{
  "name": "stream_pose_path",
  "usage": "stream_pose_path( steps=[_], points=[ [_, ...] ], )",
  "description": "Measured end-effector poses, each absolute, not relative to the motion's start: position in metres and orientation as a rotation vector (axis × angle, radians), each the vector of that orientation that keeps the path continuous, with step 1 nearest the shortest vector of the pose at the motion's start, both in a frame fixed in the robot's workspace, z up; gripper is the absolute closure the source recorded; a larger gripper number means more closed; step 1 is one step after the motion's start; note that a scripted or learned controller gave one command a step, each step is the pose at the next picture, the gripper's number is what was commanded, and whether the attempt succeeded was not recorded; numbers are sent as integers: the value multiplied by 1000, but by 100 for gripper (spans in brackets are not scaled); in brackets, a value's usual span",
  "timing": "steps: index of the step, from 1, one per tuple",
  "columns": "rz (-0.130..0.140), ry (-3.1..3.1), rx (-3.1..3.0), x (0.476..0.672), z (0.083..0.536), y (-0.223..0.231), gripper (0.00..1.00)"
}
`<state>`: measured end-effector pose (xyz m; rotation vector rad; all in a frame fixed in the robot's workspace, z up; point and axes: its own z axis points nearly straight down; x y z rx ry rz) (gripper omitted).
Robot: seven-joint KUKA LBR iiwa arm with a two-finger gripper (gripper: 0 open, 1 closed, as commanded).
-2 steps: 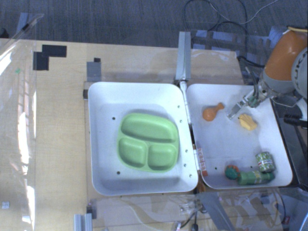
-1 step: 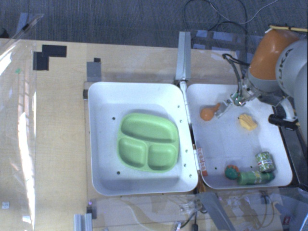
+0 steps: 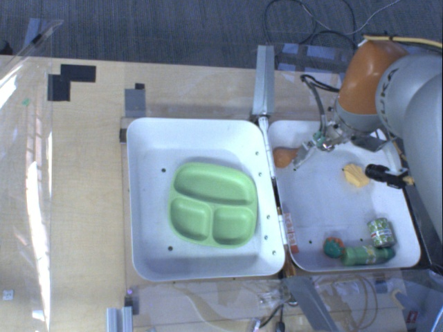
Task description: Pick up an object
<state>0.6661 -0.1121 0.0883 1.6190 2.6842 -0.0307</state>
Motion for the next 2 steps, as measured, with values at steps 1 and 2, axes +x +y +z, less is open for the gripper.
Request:
stream_pose_path(
  steps=[1, 2],
  points=[
    [4, 2699, 1590, 596, 177, -171, 0],
    [5, 2799, 1397, 593, 89, -203, 0]
  ],
)
